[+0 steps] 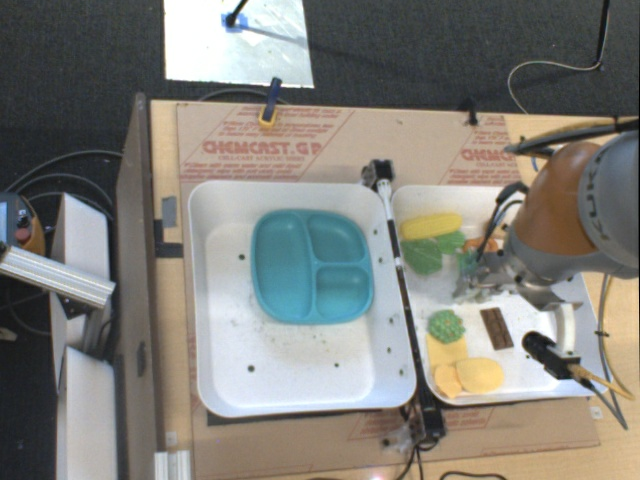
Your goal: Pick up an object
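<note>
Near rim, right bin (455, 200): flat yellow pieces (478, 374) crowd the corner closest to the camera, touching one another. They look tipped in loose, which would explain the heap.

Just behind them: a green knobbly round (445, 325) rests against the yellow pile. A brown block (495, 328) lies beside it, flat and on its own, with bare floor around it. By my reckoning that makes it the cleanest target.

Middle of the bin: my gripper (472, 280) hangs low over the floor, with the arm reaching in from the right. It is placed among the pieces rather than above any one of them.

Jaws: I cannot tell whether they are spread or pressed together, as my own wrist hides them. I see nothing pinched between them.

Task's thing: not yet chosen, as I judge it. Every candidate lies in this bin, and the brown block and the green round are nearest to me.

Far half of the bin: a green leafy piece (422, 256) sits near the dividing wall, touching a long yellow piece (430, 226) behind it.

Left bin (230, 368): a teal divided plate (312, 268) lies flat and alone. It is probably too broad for me.

Beyond both bins: printed cardboard (300, 140) covers the bench, seemingly as a protective liner.
</note>
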You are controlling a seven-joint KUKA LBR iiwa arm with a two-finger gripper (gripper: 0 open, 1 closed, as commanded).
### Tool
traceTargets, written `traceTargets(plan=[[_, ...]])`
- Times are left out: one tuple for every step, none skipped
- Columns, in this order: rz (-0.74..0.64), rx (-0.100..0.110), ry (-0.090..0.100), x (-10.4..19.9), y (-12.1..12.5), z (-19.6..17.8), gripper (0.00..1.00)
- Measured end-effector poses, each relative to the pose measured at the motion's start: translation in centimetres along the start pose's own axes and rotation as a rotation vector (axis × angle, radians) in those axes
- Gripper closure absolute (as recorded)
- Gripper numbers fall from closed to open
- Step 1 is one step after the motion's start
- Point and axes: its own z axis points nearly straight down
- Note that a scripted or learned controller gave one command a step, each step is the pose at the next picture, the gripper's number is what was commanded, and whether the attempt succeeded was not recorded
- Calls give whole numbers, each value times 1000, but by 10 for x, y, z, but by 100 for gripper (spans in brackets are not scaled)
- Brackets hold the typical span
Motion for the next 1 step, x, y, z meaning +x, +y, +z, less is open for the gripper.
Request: traceTargets(plan=[[-13,-12,3,91,55,-96,100]])
